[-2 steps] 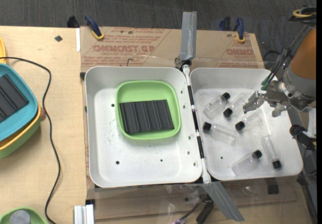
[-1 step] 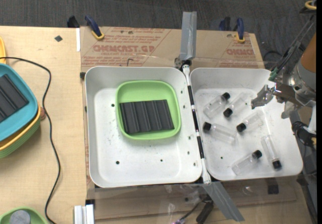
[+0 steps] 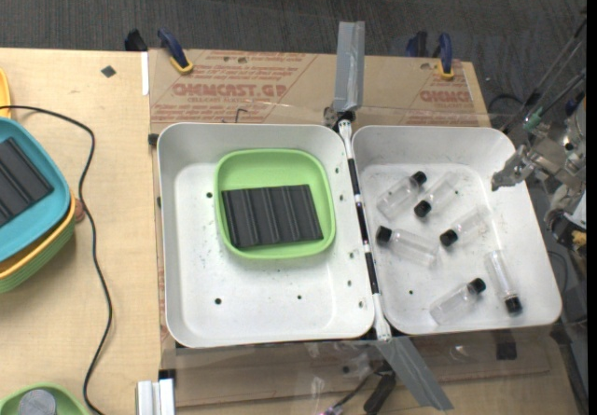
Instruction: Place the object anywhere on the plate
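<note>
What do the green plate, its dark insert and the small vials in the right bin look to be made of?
Green plate: likely matte plastic, evenly coloured, rounded rim. Dark insert: ribbed, dull, perhaps rubber or foam. Vials: clear plastic or glass, see-through bodies with black caps.

Cut off or unclear:
- End effector [image 3: 511, 172], right edge of frame: arm mostly out of frame, tip too small and blurred to read.
- Stacked teal and yellow trays [image 3: 28, 208], left edge: partly cropped.
- Green round item [image 3: 37, 401], lower left corner: cropped by bottom edge.
- Clear vials [image 3: 438, 227], right bin: transparent bodies faint, outlines uncertain.
</note>
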Robot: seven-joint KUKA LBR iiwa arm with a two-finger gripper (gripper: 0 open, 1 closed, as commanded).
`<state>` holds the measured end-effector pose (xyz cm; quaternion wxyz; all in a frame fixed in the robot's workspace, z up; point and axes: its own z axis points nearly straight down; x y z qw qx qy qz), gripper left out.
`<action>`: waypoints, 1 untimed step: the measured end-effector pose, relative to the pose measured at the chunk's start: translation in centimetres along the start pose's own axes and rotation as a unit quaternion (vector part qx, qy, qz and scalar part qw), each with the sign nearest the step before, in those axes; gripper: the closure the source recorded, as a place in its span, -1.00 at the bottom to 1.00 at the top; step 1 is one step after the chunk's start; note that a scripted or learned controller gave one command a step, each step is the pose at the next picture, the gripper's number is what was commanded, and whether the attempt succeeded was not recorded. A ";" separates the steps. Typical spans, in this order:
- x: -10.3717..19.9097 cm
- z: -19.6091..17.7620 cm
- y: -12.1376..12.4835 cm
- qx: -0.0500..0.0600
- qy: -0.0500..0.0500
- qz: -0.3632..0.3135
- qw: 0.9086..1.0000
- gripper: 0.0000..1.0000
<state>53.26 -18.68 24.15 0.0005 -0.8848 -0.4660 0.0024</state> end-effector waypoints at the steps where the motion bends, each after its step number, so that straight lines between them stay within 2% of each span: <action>1: -1.3 -1.5 0.7 0.001 -0.001 0.142 0.990 -1.00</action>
